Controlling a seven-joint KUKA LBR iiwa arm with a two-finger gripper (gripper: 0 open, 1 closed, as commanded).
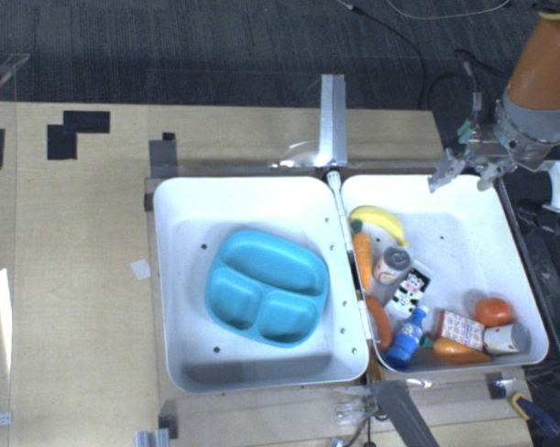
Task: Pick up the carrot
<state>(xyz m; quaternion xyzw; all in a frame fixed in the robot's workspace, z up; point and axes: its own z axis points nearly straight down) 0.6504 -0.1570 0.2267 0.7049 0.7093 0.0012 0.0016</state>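
An orange carrot (363,257) with a green top lies lengthwise against the left wall of the right bin (463,212), just below a banana (379,222). Two more long orange pieces, one (380,319) further down that wall and one (457,351) near the front edge, look similar. My gripper (464,176) hangs over the right bin's back edge, up and to the right of the carrot and well apart from it. Its fingers are spread open with nothing between them.
The right bin also holds a small can (392,263), a black-and-white spotted piece (411,289), a blue bottle (408,337), a red-and-white box (461,328), a red-orange round fruit (493,310) and a white cup (504,339). A blue divided plate (267,285) lies in the left bin (185,267).
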